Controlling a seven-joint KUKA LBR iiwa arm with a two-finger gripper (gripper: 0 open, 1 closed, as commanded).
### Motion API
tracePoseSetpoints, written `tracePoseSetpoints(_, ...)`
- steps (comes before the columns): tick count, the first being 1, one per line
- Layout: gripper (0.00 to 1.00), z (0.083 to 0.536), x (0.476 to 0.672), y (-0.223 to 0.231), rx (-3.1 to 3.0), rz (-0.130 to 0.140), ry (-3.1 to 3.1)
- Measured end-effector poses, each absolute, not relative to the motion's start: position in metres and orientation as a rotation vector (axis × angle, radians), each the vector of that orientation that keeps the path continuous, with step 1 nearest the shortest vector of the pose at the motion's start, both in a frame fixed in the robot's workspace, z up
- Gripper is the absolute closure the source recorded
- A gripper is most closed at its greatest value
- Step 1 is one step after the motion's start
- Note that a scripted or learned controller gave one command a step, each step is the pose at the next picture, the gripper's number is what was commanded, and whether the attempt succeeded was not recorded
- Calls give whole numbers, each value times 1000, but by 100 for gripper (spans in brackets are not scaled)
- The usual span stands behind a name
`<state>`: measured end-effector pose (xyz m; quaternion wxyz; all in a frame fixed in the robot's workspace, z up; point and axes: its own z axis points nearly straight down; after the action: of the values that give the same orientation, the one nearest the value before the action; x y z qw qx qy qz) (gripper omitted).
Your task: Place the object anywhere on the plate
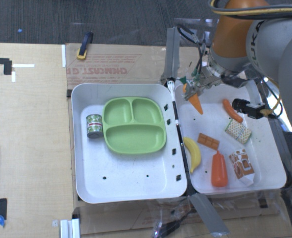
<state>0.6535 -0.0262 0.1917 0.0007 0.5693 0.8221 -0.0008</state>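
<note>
A green three-compartment plate (134, 124) lies in the left white bin (131, 190). My gripper (192, 86) hangs over the far left corner of the right bin (264, 182), just right of the wall between the bins. An orange carrot (196, 103) slants point-down from the fingers, its green-topped end pinched between them. The carrot is to the right of the plate and apart from it.
A small green-labelled can (93, 126) stands against the plate's left side. The right bin holds a banana (194, 153), a brown bar (208, 142), an orange-red bottle (218, 168), an orange stick (232, 110), a patterned packet (237, 131) and a small carton (241, 163).
</note>
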Motion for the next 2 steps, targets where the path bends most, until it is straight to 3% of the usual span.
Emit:
tracePoseSetpoints(1,100,192,629,11,1575,-2,2718)
tracePoseSetpoints(2,100,191,649,21,1675,-2,2657)
